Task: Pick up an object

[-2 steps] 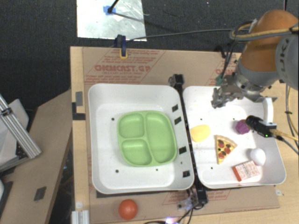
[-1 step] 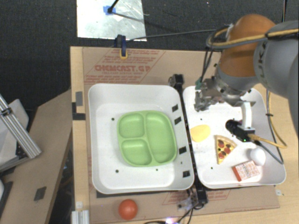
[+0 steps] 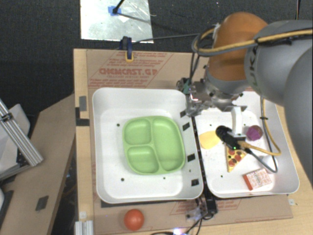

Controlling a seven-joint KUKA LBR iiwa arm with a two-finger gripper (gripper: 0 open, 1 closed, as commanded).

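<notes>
In the right bin lie a yellow flat piece, a purple round object, a toy pizza slice and a small red and white box. My gripper hangs under the orange wrist over the back left part of this bin, just behind the yellow piece. The wrist hides much of it from above. Nothing can be seen held in it.
The left bin holds a green divided plate. An orange ball rests on the bench in front of the bins. The dividing walls between the bins run just left of the gripper.
</notes>
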